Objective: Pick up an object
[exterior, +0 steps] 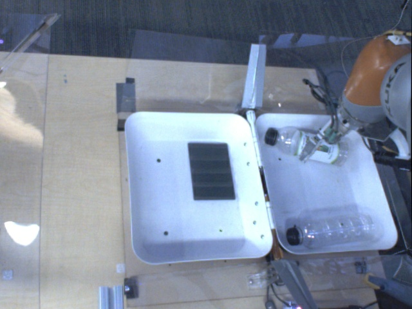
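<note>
Looking down at the desk (77, 172), I see the arm (376, 76) coming in from the right, and its tool (322, 143) is low over the right bin (380, 192), right at a small clear bottle (302, 143) that lies on its side near the back of that bin. The bottle has a dark cap that points to the left. The tool seems to be at the bottle's body, toward its base end, but I cannot tell whether it is spread or pinching, because it blends with the transparent plastic. A second, bigger clear bottle (331, 230) lies on its side along the front wall of the same bin, also with a dark cap to the left, well apart from the first one. The left bin (148, 140) carries only a flat dark block (211, 170) in its middle. I judge that the small bottle is light and empty, smooth and slippery, and that it can roll or dent when squeezed. I would take it across the middle of the body, not at the cap.
</note>
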